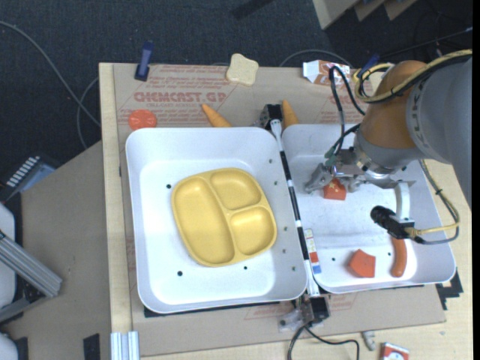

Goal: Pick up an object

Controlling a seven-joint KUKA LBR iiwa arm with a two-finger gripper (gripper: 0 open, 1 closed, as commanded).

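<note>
1. The gripper point(335, 180) is hanging low in the right white bin point(427, 276), upper middle; its fingers are spreading around a small orange-red block point(334, 192).
2. An orange cube point(363, 263) and an orange sausage-shaped piece point(399, 257) are lying near the bin's lower rim.
3. A yellow three-compartment plastic plate point(223, 216) is sitting mid-left bin point(150, 276).
</note>
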